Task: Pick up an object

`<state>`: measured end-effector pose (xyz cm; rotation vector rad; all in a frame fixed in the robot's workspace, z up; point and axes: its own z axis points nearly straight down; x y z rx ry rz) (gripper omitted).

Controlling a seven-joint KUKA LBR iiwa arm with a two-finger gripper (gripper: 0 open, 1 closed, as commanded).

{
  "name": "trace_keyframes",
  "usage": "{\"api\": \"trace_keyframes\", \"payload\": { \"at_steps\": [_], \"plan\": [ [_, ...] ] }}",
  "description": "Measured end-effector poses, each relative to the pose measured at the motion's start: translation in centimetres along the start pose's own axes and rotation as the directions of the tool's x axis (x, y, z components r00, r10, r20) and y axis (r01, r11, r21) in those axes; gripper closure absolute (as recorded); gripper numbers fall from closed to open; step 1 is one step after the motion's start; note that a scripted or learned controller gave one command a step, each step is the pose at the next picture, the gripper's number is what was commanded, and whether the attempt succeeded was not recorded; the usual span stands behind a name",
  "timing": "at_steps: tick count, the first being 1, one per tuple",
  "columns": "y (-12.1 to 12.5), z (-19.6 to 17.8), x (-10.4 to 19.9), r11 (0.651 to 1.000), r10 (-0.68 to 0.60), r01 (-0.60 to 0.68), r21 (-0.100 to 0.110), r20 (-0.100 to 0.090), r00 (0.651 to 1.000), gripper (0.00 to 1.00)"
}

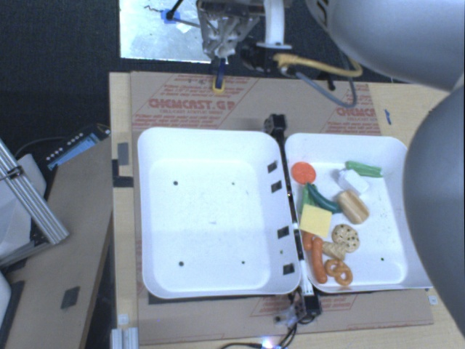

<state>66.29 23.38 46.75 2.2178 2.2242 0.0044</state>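
Note:
My gripper (219,52) hangs high over the far edge of the bench, beyond the left bin (156,195). Its fingers come together to a point, and a thin blue and yellow object (218,75) hangs straight down from their tips. The right bin (396,195) holds several toy foods: a red-orange disc (304,171), a green piece (363,169), a white block (352,182), a brown roll (354,207), a dark green piece (320,198), a yellow square (315,220), a cookie (346,237), an orange stick (317,257) and a pretzel (339,271).
Both bins rest on a cardboard sheet (189,104). A black divider with clips (285,195) runs between them. The grey arm (407,20) fills the upper right, and cables (320,67) trail below the wrist. A metal frame (29,202) stands at the left.

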Motion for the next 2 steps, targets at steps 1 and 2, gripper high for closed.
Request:
{"api": "trace_keyframes", "payload": {
  "at_steps": [1, 2],
  "plan": [
    [0.6, -2.0, 0.1, 1.0, -0.001, 0.001, -0.002, 0.0, 1.0, 1.0],
    [0.5, -4.2, 0.1, 1.0, -0.002, 0.002, -0.001, 0.0, 1.0, 1.0]
  ]
}}
